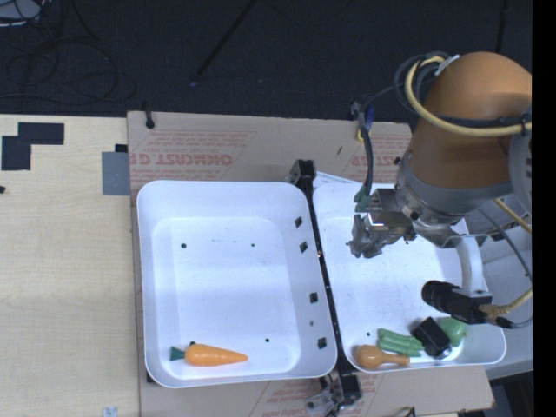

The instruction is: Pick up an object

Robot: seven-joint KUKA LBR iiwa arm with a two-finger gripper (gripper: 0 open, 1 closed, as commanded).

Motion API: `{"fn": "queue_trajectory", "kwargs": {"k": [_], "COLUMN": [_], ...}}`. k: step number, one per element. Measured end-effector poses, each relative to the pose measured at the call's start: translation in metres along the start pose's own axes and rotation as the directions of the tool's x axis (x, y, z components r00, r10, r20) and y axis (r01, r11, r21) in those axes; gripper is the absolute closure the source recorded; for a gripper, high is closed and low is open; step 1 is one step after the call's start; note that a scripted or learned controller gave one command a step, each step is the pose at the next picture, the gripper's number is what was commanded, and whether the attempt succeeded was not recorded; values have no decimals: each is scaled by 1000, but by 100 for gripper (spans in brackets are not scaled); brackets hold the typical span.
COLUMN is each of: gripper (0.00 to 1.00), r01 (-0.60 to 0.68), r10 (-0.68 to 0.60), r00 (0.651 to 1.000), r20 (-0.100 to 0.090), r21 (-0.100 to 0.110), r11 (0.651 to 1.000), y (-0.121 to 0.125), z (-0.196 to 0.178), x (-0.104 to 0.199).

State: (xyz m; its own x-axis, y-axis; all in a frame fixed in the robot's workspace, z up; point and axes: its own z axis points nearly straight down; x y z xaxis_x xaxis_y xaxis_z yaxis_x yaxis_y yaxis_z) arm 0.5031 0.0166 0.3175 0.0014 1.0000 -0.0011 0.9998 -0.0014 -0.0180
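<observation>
While poised over the right bin [347, 320], jaws [365, 243] hanging above bare floor, grip state impossible to tell, carrot [213, 354] lying in left bin [156, 276].

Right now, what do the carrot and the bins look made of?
Carrot: probably moulded plastic, a toy; even orange, smooth, slightly shiny, with a green stub. Left bin and right bin: likely thin formed plastic; glossy white, with rounded corners and rims.
</observation>
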Motion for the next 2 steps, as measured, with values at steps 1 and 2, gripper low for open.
{"fn": "queue_trajectory", "kwargs": {"k": [1,2], "gripper": [100,100], "r01": [0,3], "r10": [0,-3], "r00": [1000,1000], "r20": [0,0], "r21": [-15,-27], "r11": [1000,1000], "y": [50,81], "z": [14,-81], "x": [-1,-9]}}
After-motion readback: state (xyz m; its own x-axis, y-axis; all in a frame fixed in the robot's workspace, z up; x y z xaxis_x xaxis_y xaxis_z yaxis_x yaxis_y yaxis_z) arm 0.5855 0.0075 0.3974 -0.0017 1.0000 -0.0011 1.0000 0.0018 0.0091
